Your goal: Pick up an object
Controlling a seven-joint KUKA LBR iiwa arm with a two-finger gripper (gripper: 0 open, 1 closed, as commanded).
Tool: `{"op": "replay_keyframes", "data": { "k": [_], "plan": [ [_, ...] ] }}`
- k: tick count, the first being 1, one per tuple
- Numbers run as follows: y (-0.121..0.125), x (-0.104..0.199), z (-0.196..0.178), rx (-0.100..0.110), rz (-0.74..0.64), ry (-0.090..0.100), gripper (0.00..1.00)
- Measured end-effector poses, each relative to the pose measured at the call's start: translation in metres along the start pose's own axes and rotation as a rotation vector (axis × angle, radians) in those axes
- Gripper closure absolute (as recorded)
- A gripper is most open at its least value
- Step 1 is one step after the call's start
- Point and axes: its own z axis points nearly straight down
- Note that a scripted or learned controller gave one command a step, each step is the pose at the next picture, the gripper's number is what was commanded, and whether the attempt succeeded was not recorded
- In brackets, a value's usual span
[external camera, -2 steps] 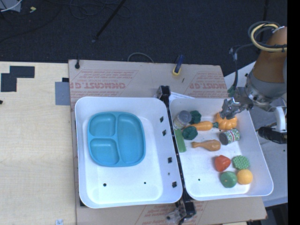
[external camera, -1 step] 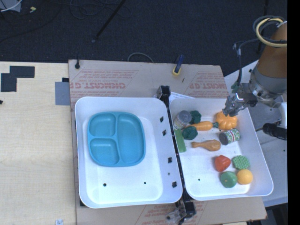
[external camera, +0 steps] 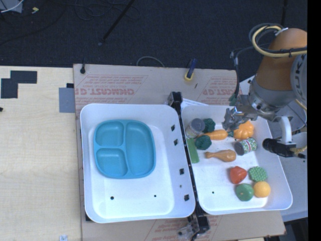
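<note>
White plastic forms both shallow bins; the left bin [external camera: 90, 195] carries only a blue divided plate [external camera: 124, 148], set toward its upper half, while the right bin [external camera: 220, 197] gathers all the toy food in a loose cluster, which is presumably why the arm works on that side. The gripper [external camera: 233, 118] hangs low at the upper part of the right bin, beside an orange pepper-like toy [external camera: 244, 131] and just above a small carrot [external camera: 217, 134]; whether it is released or clenched I cannot tell, and nothing is visibly caught in it, so I judge the pick not yet made. Near it lie a grey can [external camera: 195, 126], two dark green lumps [external camera: 203, 142], a patterned cylinder [external camera: 247, 146] and a tan drumstick [external camera: 221, 155]; toward the lower corner, well apart from the tool, sit a red strawberry-like piece [external camera: 237, 174], a green textured piece [external camera: 258, 173], a green round fruit [external camera: 244, 192] and a yellow-orange one [external camera: 262, 189]. The crowding by the carrot could make a clean grasp awkward. Both bins rest on a brown cardboard sheet [external camera: 130, 87] over a pale wooden bench [external camera: 35, 159]; beyond it the floor is dark, with cables trailing.
</note>
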Motion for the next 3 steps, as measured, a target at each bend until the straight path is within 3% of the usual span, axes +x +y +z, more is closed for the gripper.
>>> {"op": "replay_keyframes", "data": {
  "k": [3],
  "plan": [
    [-0.030,0.154,0.012,0.000,-0.002,0.000,1.00]
  ]
}}
